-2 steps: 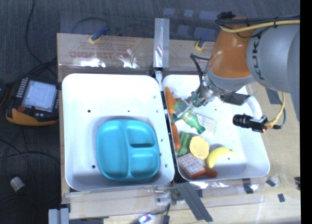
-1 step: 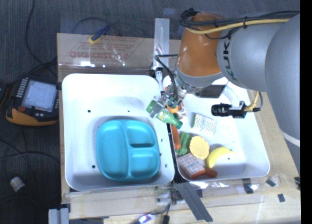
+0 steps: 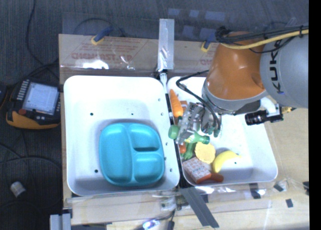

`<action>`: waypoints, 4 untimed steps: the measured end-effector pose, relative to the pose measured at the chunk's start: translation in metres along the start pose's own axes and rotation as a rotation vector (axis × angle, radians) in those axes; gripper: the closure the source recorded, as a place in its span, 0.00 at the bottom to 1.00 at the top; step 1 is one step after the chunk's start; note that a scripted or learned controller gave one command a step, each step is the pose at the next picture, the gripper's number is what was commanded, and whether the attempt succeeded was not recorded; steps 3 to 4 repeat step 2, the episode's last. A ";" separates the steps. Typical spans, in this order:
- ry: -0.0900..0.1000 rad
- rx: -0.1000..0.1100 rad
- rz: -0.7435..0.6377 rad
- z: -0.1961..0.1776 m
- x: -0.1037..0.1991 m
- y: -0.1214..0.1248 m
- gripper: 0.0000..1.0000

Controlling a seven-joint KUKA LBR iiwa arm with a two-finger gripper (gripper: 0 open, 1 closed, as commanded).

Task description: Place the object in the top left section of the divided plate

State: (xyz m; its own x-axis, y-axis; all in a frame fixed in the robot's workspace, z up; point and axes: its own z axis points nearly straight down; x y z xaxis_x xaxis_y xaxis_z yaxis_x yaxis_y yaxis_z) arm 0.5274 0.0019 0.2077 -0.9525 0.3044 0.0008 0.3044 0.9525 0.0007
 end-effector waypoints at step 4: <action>0.002 -0.002 -0.024 0.025 0.044 0.012 0.00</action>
